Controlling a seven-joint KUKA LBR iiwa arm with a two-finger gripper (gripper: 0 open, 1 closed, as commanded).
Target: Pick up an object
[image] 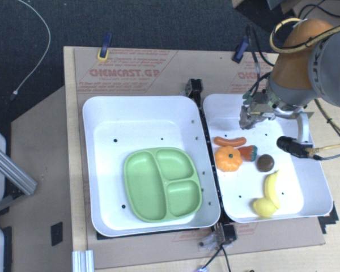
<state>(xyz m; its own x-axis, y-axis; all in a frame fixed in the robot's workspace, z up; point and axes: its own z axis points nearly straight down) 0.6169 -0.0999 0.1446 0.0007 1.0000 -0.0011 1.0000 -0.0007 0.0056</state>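
The gripper point(250, 119) hangs over the right bin point(311, 205) — fingers' state impossible to tell — above the sausage point(229, 141) and orange point(228, 160).

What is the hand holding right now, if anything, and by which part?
Nothing that shows. The hand hovers above the right bin's far end, apart from the sausage and pumpkin.

Robotics lab: arm point(306, 55) over bench w/ white bins point(96, 152), loose cables point(34, 16), clamps point(105, 47).
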